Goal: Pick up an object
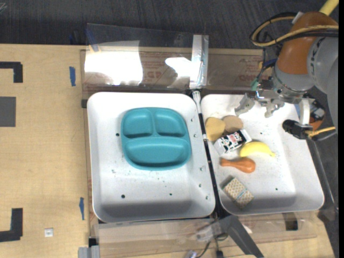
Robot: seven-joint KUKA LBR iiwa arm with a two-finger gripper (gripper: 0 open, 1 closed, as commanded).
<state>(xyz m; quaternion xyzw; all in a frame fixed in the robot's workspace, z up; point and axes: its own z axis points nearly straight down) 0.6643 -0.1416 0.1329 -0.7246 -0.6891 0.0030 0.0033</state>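
The arm (309, 52) comes in from the right and is cut off at the picture's edge, its orange band bulky above the wrist, hiding the far right corner of the right bin (301, 192). The tool (260, 107) hangs over that bin's far edge, two prongs spread apart, nothing between them. Taking the banana (258, 150) as our mark: a black-and-white carton (232, 141) touches its left end, two tan lumps (223, 126), hard to name, sit beyond the carton, an orange gourd-shaped thing (240, 165) lies just in front, and a speckled block (237, 191) nearer the front wall. The left bin (107, 192) holds a teal divided plate (156, 137).
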